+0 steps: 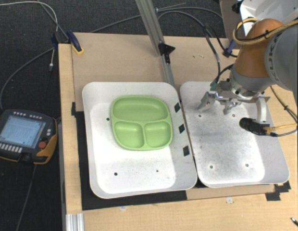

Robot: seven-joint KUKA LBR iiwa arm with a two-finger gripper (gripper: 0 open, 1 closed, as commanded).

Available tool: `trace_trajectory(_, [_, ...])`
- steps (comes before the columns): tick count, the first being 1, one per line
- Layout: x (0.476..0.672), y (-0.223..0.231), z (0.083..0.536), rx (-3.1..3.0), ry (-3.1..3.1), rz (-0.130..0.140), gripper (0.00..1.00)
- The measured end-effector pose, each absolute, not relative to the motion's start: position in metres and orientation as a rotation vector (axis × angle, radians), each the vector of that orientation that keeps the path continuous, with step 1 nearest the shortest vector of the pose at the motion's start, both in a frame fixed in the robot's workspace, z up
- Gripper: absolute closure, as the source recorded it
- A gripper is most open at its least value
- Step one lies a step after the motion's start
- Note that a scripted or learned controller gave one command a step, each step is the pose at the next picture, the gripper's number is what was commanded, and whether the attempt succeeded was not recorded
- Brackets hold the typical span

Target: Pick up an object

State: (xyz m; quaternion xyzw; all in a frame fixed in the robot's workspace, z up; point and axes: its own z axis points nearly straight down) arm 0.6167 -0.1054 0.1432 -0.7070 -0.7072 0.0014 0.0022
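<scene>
One candidate for the pick is what you have on the bench: the green divided plate [141,122], lying flat in the left bin [98,177], toward its upper middle, three compartments facing up. It sits well apart from the arm and nothing touches it, so by the look of things the task has not got past its opening. No grasp is made, no lift is under way, and the whole approach to that plate is still left to do.

Next to it, the right bin [235,167] shows only its speckled white floor where you can see it. Over that bin's upper part hangs the gripper [217,103]. Its fingers [204,101] are splayed apart, pointing down and outward, and nothing lies between them, so you can take the claw as wide and unloaded. It seems to sit just above the bin floor, though the slant of the view does not let you say whether the tips touch.

Behind the claw, the arm [279,57] comes in from the right, its orange band [254,49] directly over the wrist, which is pitched steeply downward. A black cable connector [252,125] trails from the wrist over the bin.
</scene>
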Motion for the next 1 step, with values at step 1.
trace_trajectory(1, [0.6161,-0.1046,0.0907,-2.218,-2.218,0.004,0.0])
